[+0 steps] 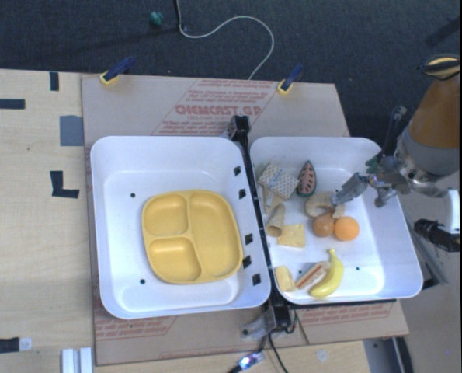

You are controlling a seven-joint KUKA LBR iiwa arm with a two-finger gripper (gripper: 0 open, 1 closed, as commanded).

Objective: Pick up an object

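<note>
Rightward, tool (347, 193) just above orange (346, 228), near bin wall (394, 208).

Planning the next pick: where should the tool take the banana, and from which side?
Probably the banana's middle, from above, closing across its narrow width. It lies flat and curved near the right bin's front wall, bare floor on its right. Food pieces crowd its left, so come down slightly from the right. The tool is over the bin's middle.

You look down from one fixed camera above the desk (29, 208), tilted, taking in both bins (110, 208) from mid-range.
</note>
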